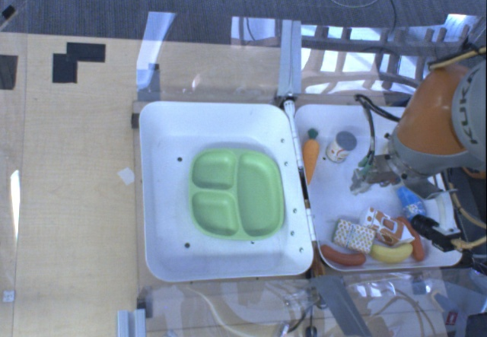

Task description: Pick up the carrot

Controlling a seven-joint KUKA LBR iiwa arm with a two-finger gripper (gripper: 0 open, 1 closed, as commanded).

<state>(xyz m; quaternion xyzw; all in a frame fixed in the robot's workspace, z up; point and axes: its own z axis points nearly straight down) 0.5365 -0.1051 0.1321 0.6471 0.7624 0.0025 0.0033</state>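
Likely light, stiff and smooth, the carrot (310,159) wants gripping mid-body across its width; your pincer (367,177) looks part-open, holding nothing.

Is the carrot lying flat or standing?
Lying flat: the carrot rests lengthwise on the right bin floor along its left wall, green top pointing away.

The carrot (310,157) lies in the right bin (329,210) against its left wall, with the tool (365,176) to its right.
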